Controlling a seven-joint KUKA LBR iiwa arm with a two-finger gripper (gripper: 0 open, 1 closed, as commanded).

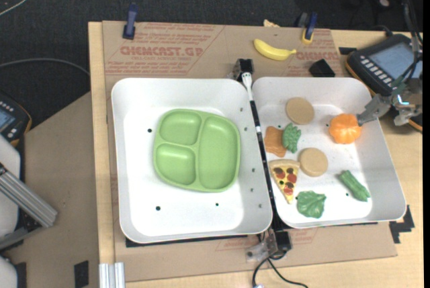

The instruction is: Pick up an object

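The right bin (376, 213) holds several toy foods. An orange (345, 129) lies near its right wall. Two tan round cookies (299, 111) (313, 162), a broccoli piece (291, 137), a brown piece (274, 141), a pizza slice (285, 179), a leafy green (311, 203) and a green pickle (354, 186) lie around it. My gripper (369, 113) reaches in over the bin's right rim, its tip just right of the orange. I see nothing held in it.
The left bin (134, 213) holds a green divided plate (197, 150). A toy banana (273, 50) and a small black object (322, 68) lie on the cardboard behind the right bin. A handheld control unit (381, 64) sits at the far right. Blue clamps (130, 21) (309, 25) grip the back edge.
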